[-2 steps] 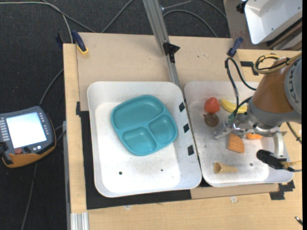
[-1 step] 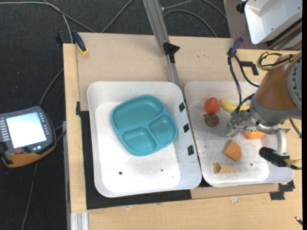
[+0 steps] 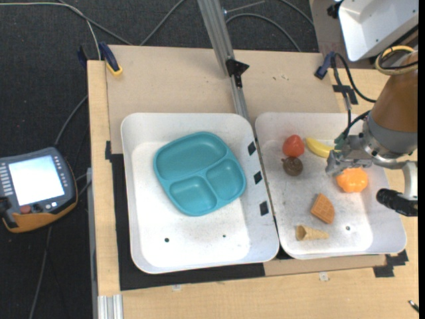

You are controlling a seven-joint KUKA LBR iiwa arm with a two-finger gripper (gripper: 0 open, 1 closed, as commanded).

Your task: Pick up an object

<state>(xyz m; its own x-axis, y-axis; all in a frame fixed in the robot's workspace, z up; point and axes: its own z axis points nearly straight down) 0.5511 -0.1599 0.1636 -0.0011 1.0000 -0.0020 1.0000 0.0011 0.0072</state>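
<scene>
The right bin [image 3: 378,241] holds several small toy foods. A red tomato [image 3: 293,145] lies near its back left, with a brown round piece [image 3: 293,167] just in front of it. A yellow banana [image 3: 318,147] lies to the right of the tomato. My gripper [image 3: 337,161] hangs low over the bin between the banana's right end and an orange fruit [image 3: 352,180], close to both. Nothing can be seen held in it. Nearer the front lie a tan waffle wedge [image 3: 323,209] and a small cone [image 3: 311,232].
The left bin [image 3: 143,244] carries a teal divided plate [image 3: 199,173]. A metal post [image 3: 222,38] slants up from the gap between the bins. A teach pendant [image 3: 33,188] and cables lie on the floor at the left.
</scene>
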